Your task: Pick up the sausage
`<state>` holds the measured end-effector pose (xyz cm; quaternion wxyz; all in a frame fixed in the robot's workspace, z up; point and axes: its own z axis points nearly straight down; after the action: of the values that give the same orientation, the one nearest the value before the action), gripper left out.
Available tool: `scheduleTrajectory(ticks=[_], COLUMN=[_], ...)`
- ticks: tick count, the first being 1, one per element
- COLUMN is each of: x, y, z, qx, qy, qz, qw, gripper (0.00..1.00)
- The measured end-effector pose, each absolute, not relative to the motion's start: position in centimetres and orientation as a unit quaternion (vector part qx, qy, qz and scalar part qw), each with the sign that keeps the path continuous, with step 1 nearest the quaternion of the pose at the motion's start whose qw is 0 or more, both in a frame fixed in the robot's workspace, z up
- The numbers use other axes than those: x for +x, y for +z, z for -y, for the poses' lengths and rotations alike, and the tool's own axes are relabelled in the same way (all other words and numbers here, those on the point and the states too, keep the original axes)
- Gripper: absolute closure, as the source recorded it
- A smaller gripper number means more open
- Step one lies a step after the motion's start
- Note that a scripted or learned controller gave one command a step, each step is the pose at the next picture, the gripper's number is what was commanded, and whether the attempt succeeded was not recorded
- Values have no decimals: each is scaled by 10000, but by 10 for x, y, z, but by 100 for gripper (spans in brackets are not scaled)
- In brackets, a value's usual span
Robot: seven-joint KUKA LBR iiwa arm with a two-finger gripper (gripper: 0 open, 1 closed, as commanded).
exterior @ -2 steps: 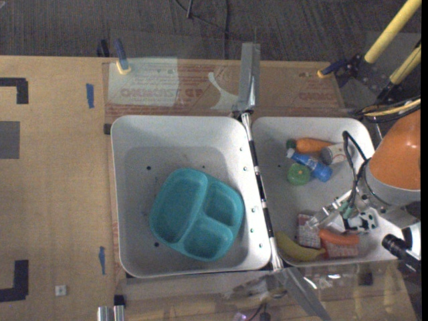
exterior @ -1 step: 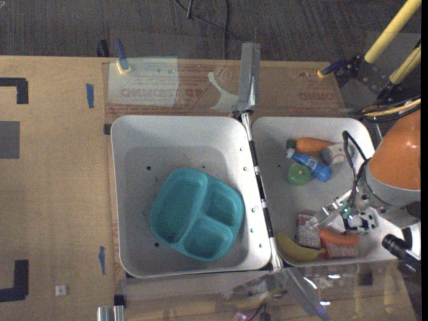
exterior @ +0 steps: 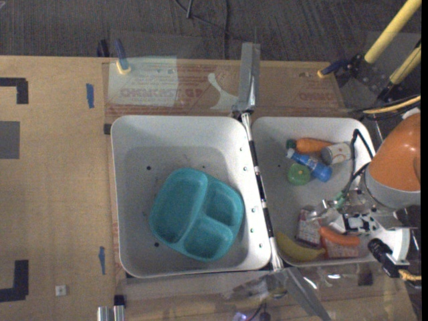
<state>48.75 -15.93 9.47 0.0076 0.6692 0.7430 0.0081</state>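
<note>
On the desk (exterior: 60,199) stand two white bins: the left bin (exterior: 134,146) holds one teal divided plate (exterior: 196,213), and the right bin (exterior: 271,139) holds one carrot (exterior: 313,144), one blue bottle (exterior: 314,168), one green round toy (exterior: 300,174), one grey cup (exterior: 334,154), one small packet (exterior: 308,227), one banana (exterior: 297,248) and one sausage (exterior: 339,237). The sausage lies near the right bin's front edge, just below the pincer (exterior: 342,210), and whether the pincer is released or clenched cannot be told. The writing on the cardboard behind the bins is too faint to read.
</note>
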Motion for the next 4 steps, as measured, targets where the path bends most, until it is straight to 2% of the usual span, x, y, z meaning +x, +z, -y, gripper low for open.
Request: scheduleTrajectory(ticks=[1,2,3,4], x=[498,492,494,490], y=[219,112,187,116], z=[158,164,133,149], qx=[6456,6752,6431,5439], qy=[2,78,2,46], qz=[-7636,-7374,-7658,-8390], qw=[13,183,9,143], gripper=[0,0,0,0])
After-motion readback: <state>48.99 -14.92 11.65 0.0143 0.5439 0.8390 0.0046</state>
